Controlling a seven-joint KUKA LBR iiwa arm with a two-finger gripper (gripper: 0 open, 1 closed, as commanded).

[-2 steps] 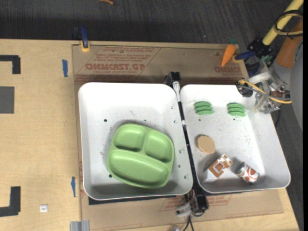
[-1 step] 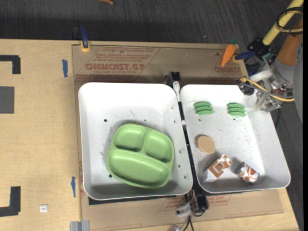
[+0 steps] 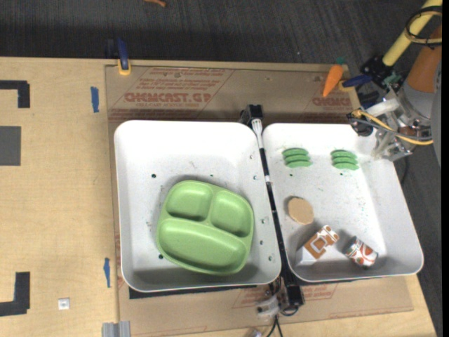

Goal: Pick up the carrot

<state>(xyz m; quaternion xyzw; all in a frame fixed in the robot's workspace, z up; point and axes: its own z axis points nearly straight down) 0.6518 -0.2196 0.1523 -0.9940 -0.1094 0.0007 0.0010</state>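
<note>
Carrot [image 3: 333,80]: small, orange, green-topped, lying tilted on the bench near its far right corner (outside both bins). My tool [image 3: 384,140]: finger state undeterminable.

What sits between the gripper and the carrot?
No object: just the right bin's upper rim and bare cardboard, in the camera view, between gripper and carrot.

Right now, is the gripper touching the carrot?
Apart. The camera view shows the carrot lying on the cardboard behind the right bin, with bare board between it and the gripper.
</note>
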